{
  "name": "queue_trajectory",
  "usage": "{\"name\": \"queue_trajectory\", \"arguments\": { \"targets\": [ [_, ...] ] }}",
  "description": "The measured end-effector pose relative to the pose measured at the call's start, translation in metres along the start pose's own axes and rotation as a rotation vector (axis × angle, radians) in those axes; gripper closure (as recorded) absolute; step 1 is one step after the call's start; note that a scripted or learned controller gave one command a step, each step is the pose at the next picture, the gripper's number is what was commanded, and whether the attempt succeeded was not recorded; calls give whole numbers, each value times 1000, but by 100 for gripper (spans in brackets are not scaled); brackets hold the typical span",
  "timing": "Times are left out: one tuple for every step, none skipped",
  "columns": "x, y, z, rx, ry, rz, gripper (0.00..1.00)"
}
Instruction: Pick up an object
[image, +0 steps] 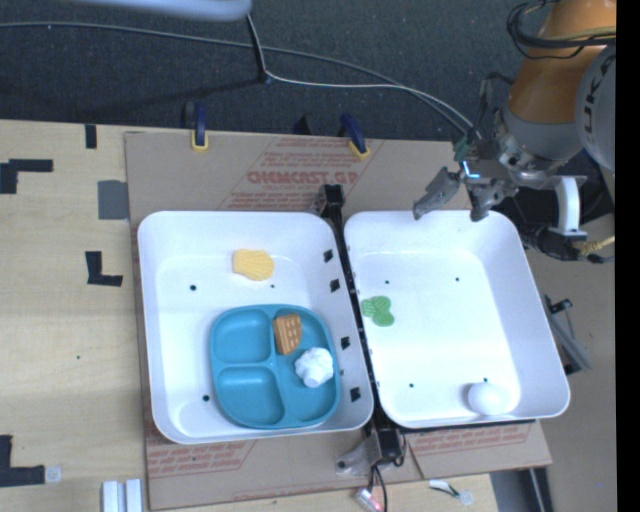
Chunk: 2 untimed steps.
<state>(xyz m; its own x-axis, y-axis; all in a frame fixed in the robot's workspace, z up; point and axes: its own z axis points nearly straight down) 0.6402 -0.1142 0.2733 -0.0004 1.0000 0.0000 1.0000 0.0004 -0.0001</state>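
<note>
Green object (378, 311) lies by the right bin's (520, 290) left wall; a white ball (489, 398) sits near its front-right corner. Pincer (452, 199) hangs spread and bare above the bin's back edge.

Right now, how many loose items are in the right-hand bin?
2. A green piece lies by the right bin's left wall, and a white ball sits in its near right corner. Nothing seems hidden.

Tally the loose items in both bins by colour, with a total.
Blue: 1, tray
Yellow: 1, lump
Brown: 1, waffle
White: 2, wad, ball
Green: 1, piece
Total: 6
</note>
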Motion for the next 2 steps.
{"name": "queue_trajectory", "arguments": {
  "targets": [
    [42, -55, -4, 0, 1, -2, 0],
    [56, 20, -19, -1, 0, -2, 0]
  ]
}}
